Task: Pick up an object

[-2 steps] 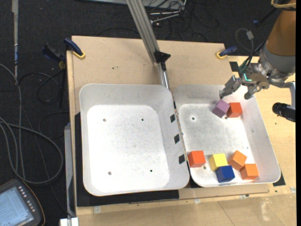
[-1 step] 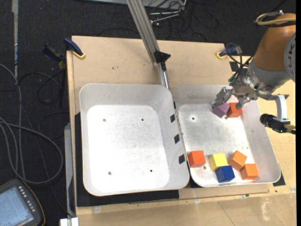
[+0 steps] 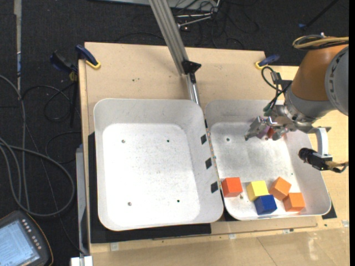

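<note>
My gripper [image 3: 262, 129] hangs over the upper part of the right bin [image 3: 249, 154], near its back wall. A small red patch [image 3: 270, 132] shows right at the gripper; I cannot tell whether it is an object or part of the hand. Along the bin's front lie several blocks. An orange block [image 3: 232, 186] is at the left, then a yellow block [image 3: 257, 190] with a blue block [image 3: 265, 204] touching its front. Two more orange blocks [image 3: 281, 187] [image 3: 294, 201] sit at the right. The gripper is well behind all of them.
The left bin [image 3: 147, 159] sits beside the right one, and their rims meet in the middle. A slanted metal pole [image 3: 172, 32] comes down to the bench behind the bins. Clamps [image 3: 89, 57] hold the board's back corners.
</note>
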Controlling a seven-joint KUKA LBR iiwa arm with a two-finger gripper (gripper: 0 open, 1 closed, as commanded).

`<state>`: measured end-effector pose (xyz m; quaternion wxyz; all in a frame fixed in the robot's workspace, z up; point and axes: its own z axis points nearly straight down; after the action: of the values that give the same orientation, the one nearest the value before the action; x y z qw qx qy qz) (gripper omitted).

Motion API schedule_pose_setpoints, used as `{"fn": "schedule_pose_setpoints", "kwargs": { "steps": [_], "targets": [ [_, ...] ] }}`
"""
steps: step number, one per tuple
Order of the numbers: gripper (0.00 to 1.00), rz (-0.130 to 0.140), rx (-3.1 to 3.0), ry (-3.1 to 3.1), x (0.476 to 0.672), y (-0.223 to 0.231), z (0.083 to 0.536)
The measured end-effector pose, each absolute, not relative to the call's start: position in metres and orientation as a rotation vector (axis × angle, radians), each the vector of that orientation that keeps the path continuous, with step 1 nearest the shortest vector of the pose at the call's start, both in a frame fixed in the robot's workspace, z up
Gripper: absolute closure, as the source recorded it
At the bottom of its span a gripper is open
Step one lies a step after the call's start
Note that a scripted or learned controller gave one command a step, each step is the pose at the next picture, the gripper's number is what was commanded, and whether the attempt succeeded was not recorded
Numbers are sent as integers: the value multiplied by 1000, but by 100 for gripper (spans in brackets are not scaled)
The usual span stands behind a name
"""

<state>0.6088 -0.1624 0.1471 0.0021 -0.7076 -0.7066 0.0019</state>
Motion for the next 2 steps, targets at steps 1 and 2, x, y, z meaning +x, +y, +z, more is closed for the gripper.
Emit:
{"fn": "schedule_pose_setpoints", "kwargs": {
  "steps": [1,2],
  "targets": [
    [0,5,-2219,-2218,608,-162,93],
    [100,-1,-2225,-2222,610,-162,107]
  ]
}}
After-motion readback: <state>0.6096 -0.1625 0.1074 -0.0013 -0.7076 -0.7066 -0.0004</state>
